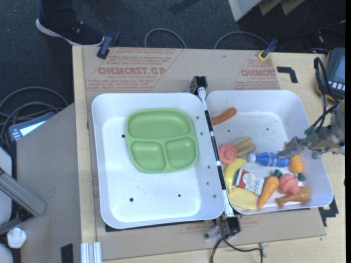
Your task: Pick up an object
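Overhead slanted view of the desk [164,64], surfaced with printed cardboard and carrying two shallow white bins side by side. The left bin [109,147] holds a green divided plate [162,139] with one large and two small compartments, lying flat towards the bin's upper middle. The right bin [263,106] holds a cluster of toy foods in its lower half: a sausage [224,115] lying apart near the upper left corner; a pink round piece [228,153] touching a tan bread-like piece [244,146]; a yellow banana [237,188] along the lower left, partly overlain by a small printed packet [251,182]; a carrot [267,189] slanting beside the packet; a blue bottle [270,159] lying on its side; a small orange piece [296,164]; a pink piece [289,184]; and a brown drumstick-shaped piece [294,196] at the lower right.

The gripper [292,146] enters from the right edge and sits low over the right bin, near its right wall. Its jaws point leftwards; how far they are open cannot be told, and no object is visibly between them. The blue bottle lies just below and left of the jaws, its right end close to them; the small orange piece lies just beneath them. Whether either touches the jaws cannot be told. The remaining toys lie lower and further left, apart from the jaws.
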